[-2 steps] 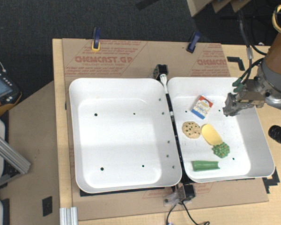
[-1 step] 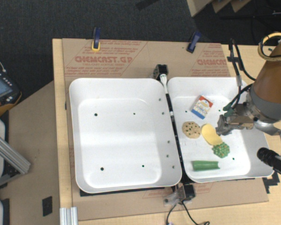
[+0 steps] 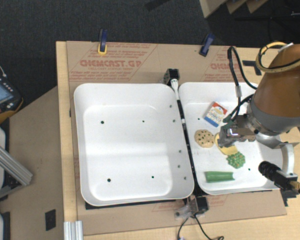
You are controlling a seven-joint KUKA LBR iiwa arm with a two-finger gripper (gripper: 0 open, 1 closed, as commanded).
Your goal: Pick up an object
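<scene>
White right bin (image 3: 200, 91) holds a cookie (image 3: 204, 138), carton (image 3: 215, 114), broccoli (image 3: 235, 159) and a green stick (image 3: 219, 175) lying left-right; end effector (image 3: 230, 135) state unclear.

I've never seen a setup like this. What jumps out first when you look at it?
The big grey and orange arm reaching in from the right stands out most, its gripper low over the right bin. Under and around it lies a small cluster: a round cookie, a little red, white and blue box, a yellow piece, a bumpy green item and a long green one. Beside it sits the left bin, a wide white tray.
</scene>
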